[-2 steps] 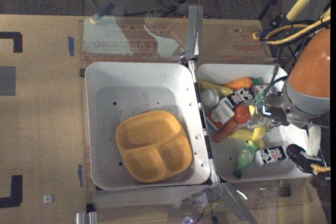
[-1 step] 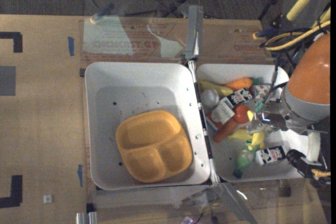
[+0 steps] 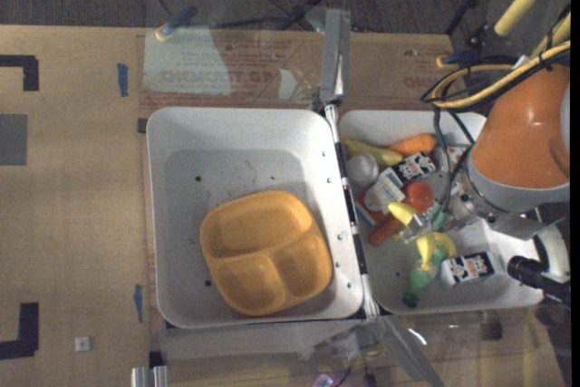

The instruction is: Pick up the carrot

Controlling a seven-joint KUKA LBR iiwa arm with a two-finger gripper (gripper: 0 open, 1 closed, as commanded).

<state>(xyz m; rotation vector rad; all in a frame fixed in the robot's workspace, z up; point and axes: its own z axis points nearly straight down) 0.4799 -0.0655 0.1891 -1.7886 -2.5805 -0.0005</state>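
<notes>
Here the end effector (image 3: 439, 217) hangs low over the right bin's (image 3: 489, 299) clutter.

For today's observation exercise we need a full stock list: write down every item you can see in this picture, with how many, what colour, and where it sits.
White bins: 2, side by side on the bench.
Divided plate: 1, yellow-orange, in the left bin.
Carrot: 1, orange, top of the right bin.
Milk cartons: 3, white with black print, right bin.
Tomato: 1, red, middle of the right bin.
Grey ball: 1, right bin, near the divider.
Green bottle: 1, bottom of the right bin.
Other toy foods: several, yellow and red, too jumbled to count.
Arm: 1, grey with an orange band, over the right bin.
</notes>
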